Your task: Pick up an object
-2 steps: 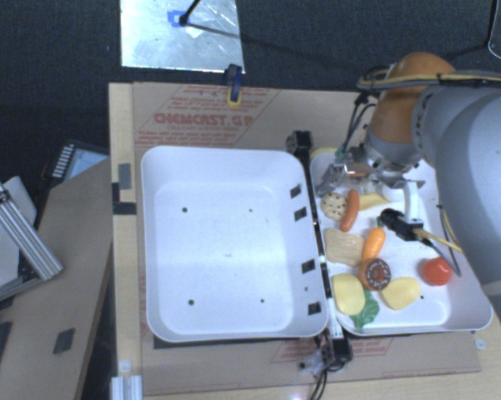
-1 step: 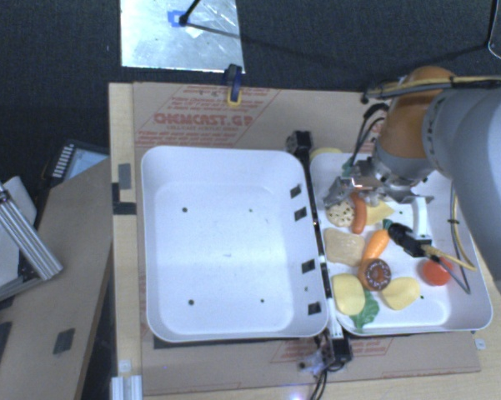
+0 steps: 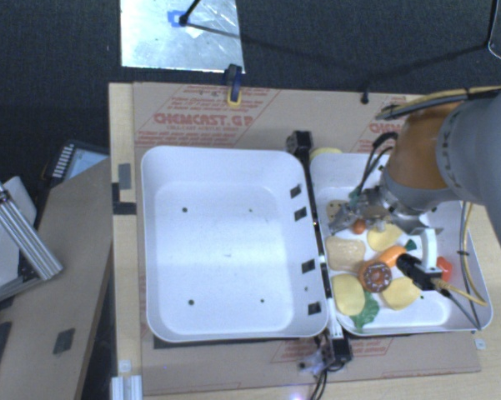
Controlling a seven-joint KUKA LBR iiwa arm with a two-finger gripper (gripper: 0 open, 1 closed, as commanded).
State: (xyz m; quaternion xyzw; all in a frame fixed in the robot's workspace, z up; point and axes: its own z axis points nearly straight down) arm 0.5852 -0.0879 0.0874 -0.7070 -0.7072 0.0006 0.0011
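From my seat at the remote console, the grey arm (image 3: pixel 475 140) comes in from the right edge of the frame, its orange band (image 3: pixel 417 152) sitting just above the wrist, and it leans down over the right bin (image 3: pixel 458 311). The gripper (image 3: pixel 354 215) is low in the upper left part of that bin, near the wall it shares with the left bin (image 3: pixel 225 240). It reads as a dark, metallic cluster from here, and I cannot tell whether its fingers are parted or closed, or whether anything sits between them. A small red-orange piece (image 3: pixel 360 226) lies right at the gripper's tip. The objects to pick are crowded in the lower half of the right bin: a pale cream piece (image 3: pixel 344 252) against the left wall, a yellow one (image 3: pixel 384 238) to its right, a brown doughnut-like ring (image 3: pixel 374 276) below them, an orange carrot shape (image 3: pixel 391 254) beside the ring, two more yellow pieces (image 3: pixel 348 292) (image 3: pixel 400 293) along the bottom, and a green leafy bit (image 3: pixel 367 312) at the lower edge. The left bin fills the middle of the frame. Both bins rest on a cardboard sheet (image 3: pixel 208 115) printed in red.
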